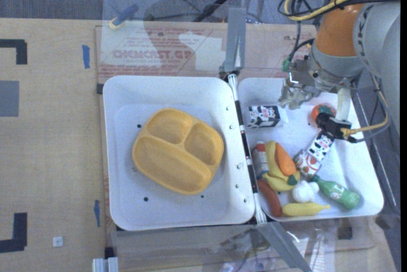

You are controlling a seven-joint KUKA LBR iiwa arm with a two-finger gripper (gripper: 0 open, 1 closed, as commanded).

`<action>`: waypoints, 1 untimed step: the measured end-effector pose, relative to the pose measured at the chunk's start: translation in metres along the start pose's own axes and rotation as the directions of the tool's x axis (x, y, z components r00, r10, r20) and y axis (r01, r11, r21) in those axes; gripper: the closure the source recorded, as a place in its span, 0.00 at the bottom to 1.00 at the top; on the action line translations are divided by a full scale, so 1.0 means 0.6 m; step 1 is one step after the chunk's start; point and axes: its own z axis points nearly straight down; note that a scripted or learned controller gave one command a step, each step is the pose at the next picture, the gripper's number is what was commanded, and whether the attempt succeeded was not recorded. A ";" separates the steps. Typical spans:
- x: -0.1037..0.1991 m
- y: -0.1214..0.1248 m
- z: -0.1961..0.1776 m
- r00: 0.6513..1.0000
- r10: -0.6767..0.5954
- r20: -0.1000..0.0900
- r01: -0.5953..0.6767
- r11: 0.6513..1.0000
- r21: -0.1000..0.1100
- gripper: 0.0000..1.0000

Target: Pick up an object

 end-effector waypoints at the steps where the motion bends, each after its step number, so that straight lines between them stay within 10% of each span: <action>1: 0.001 0.000 0.000 1.000 -0.001 0.000 0.001 1.000 0.000 0.00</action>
